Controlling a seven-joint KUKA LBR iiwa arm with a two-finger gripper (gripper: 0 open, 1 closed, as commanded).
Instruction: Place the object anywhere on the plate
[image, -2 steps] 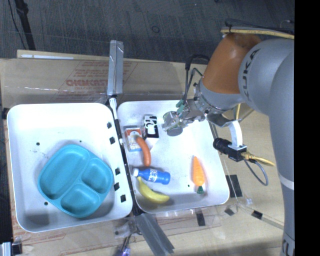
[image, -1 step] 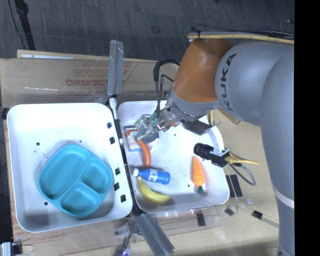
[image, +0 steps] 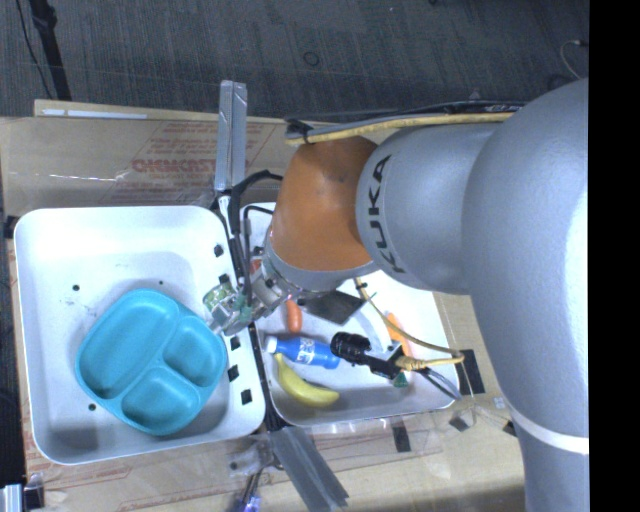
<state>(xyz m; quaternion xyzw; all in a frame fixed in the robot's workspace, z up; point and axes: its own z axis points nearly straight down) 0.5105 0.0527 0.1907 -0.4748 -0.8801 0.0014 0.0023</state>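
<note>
The arm (image: 440, 200) is your biggest shape, stretched over the desk (image: 100, 150) toward the plate (image: 150, 360), a blue one with three compartments and nothing on it. The gripper (image: 238, 308) hangs over the divider between the bins, just off the plate's corner nearest the arm. Whether it is clenched or released you cannot tell from here. A small green object (image: 218, 298) sits right at its tip, just beside the plate's rim; I take that as the thing to place, though no grasp is visible. So I judge you are at the carry step, close to the drop. The next move calls for a short shift over the plate's middle, then a low release.

Now your count, large to small: two white bins, the plate's bin (image: 60, 225) and the neighbouring bin (image: 435, 395); one plate; in the neighbouring bin, away from the plate, one banana (image: 303, 385), one blue-and-white bottle (image: 305, 351) and one orange stick (image: 293, 315); and the one green object at the gripper.
</note>
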